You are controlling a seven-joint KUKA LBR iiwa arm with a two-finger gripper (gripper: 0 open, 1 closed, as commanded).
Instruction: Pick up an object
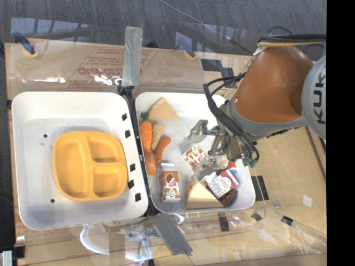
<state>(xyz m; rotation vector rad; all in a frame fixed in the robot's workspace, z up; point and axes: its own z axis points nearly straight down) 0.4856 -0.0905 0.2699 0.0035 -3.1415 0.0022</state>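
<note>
My gripper [204,144] hangs low over the middle of the right bin [183,105], open, with nothing between its fingers. One finger [198,130] points toward the bin's centre. The other [210,158] sits beside a small printed snack packet [193,155]. Left of the gripper lie a carrot [146,135], a pale bread stick [157,132] and an orange sausage [162,146]. A tan wedge [162,111] rests at the back. At the front stand a brown carton [170,185], a second tan wedge [199,196] and a red-and-white carton [222,183].
The left bin [33,126] holds a yellow divided tray [89,164]. The arm's orange band [272,85] looms over the right bin's far right corner, hiding that part. Grey tape [132,54] runs along the seam between the bins.
</note>
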